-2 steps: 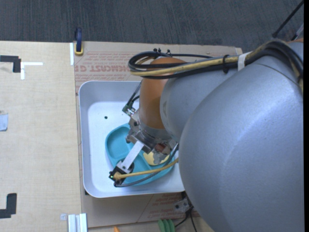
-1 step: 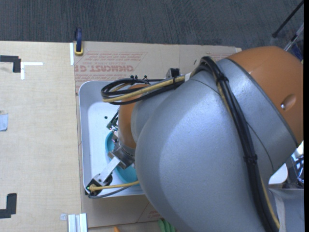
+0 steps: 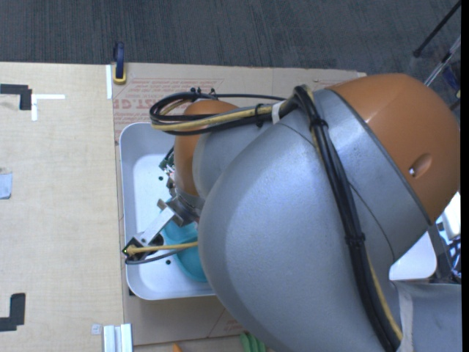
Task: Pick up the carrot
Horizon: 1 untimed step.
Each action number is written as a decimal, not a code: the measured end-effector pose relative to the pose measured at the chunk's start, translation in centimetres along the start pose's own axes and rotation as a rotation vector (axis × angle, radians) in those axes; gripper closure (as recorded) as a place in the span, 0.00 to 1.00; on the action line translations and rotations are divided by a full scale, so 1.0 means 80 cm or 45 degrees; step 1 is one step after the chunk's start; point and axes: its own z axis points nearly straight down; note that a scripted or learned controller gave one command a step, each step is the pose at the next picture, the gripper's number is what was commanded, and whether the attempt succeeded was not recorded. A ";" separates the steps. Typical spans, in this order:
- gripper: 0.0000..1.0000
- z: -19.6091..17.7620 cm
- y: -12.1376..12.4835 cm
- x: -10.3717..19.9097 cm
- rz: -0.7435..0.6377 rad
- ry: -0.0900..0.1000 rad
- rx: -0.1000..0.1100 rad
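Down inside the white bin (image 3: 139,152), the gripper (image 3: 171,196) sits under the bulk of the grey arm (image 3: 293,255). Whether it is open or closed, or has hold of anything, cannot be told. One teal object (image 3: 183,246) lies just beside it, partly covered. The bin rests on brown cardboard (image 3: 220,86) on a pale wooden bench (image 3: 58,196), with dark carpet (image 3: 220,13) beyond. One orange sliver (image 3: 176,347) shows at the bottom edge, outside the bin, too small to tell whether it is the carrot.
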 end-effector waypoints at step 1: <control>0.00 -0.002 0.101 0.087 0.273 0.001 0.023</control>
